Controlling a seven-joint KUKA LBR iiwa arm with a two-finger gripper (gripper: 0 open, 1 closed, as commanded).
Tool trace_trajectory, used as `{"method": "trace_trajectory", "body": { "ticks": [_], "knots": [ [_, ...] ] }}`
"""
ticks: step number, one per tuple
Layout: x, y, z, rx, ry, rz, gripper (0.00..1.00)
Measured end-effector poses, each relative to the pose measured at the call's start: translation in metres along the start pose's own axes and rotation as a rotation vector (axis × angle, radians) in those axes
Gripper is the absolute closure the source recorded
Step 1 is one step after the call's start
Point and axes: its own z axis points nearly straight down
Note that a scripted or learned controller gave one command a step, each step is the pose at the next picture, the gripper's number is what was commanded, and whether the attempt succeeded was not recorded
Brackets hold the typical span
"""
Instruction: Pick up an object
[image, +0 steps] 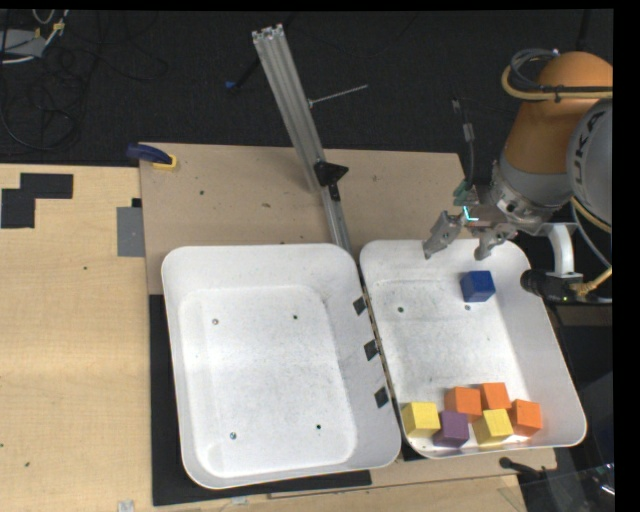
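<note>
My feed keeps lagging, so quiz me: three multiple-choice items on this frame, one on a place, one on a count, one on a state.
1. Where is the blue cube?
A. left bin
B. right bin, far end
C. on the bench

2. How many orange cubes are in the near cluster?
A. one
B. three
C. five

3. What is between the fingers of the gripper?
A. nothing
B. the blue cube
C. a yellow cube

Answers: 1 B, it sits alone in the right bin, just below the gripper. 2 B, three orange cubes lie with two yellow and one purple. 3 A, the fingers are spread above the bin, with nothing between them.
</note>
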Motion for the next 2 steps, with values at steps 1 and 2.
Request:
{"method": "trace_trajectory", "body": {
  "ticks": [1, 2],
  "knots": [
    [0.000, 0.001, -0.003, -0.004, -0.001, -0.003, 0.00],
    [0.005, 0.004, 0.042, 0.000, 0.000, -0.005, 0.00]
  ]
}}
